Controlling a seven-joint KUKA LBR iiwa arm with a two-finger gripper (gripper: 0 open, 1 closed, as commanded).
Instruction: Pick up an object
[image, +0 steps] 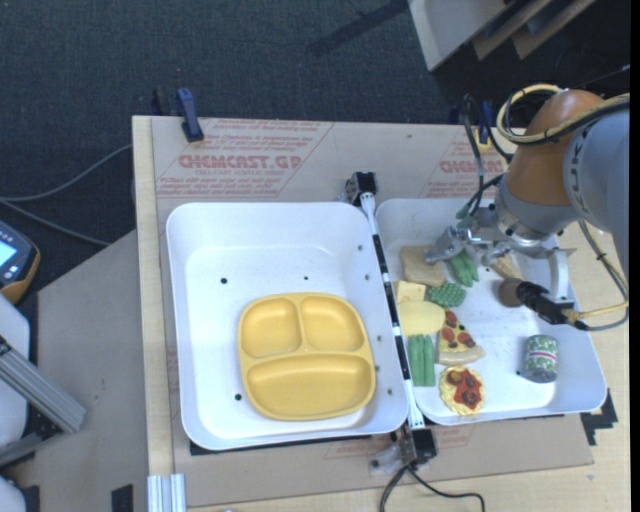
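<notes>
Gripper (466, 250) is hanging low over the upper part of the right bin (570, 395), w/ a green toy piece (464, 268) sitting right at its tips, at approx 6 o'clock from the wrist. Can't tell if the fingers are spread or pinched, nor if the green piece is actually between them, as the metal parts are blurring together.

The green piece's long axis is running roughly 11-to-5 o'clock. A second green piece (447, 294) is lying just beside it at 7 o'clock, and a tan slab (420, 265) at 9 o'clock.

Judgement: the nearest candidate is that green piece, almost directly under the tips, so a short drop is probably all that's needed. The yellow tray (305, 355) in the left bin (200, 250) is lying well apart at 8 o'clock.
</notes>
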